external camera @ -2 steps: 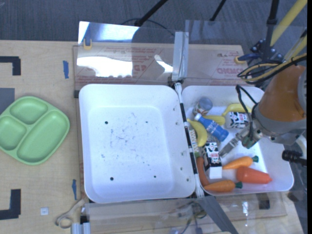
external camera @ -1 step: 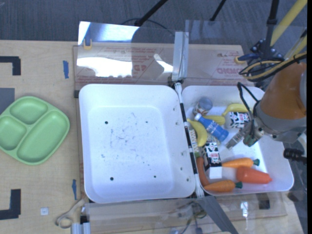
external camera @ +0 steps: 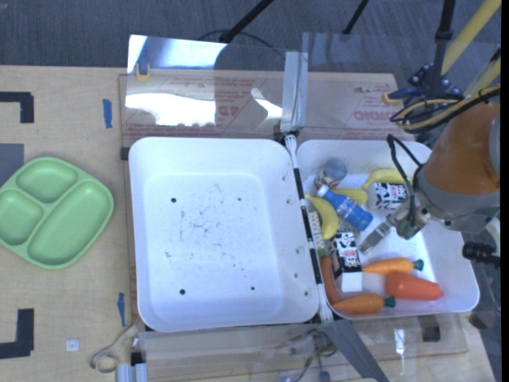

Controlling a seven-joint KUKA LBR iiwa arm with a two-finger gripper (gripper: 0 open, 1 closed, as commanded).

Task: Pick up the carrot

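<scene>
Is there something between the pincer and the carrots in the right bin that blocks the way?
Nothing visible blocks it. The pincer hangs over the right bin, just above the upper carrot. The lower carrot lies uncovered near the front wall, beside the black-and-white carton.

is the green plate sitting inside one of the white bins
No, the green plate lies on the bench, left of both bins.
</scene>
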